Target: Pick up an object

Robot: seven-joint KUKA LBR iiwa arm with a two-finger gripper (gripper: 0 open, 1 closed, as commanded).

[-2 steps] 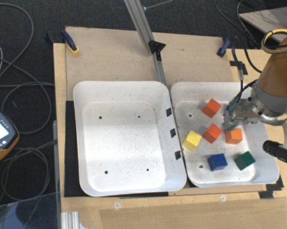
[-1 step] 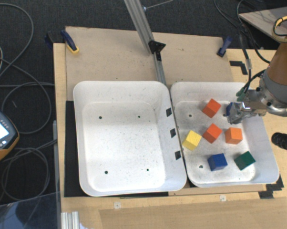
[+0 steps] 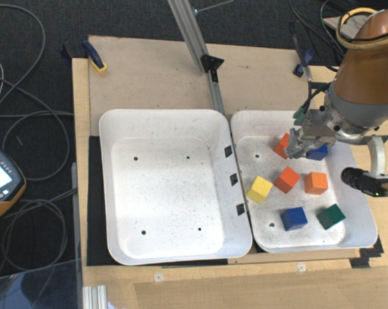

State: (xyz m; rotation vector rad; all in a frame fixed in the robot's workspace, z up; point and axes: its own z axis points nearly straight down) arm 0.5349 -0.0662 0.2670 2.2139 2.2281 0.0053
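My gripper is low over the back of the right bin. A red block sits right against its left side, partly hidden by it. A dark blue block peeks out on its right. Whether either block is between the jaws cannot be seen. Further forward in the same bin lie a red-orange block, an orange block, a yellow block, a blue block and a green block.
The left bin stands beside the right one, with a raised rim between them. A slanted metal pole rises behind the bins. Clamps hold the board at the back corners.
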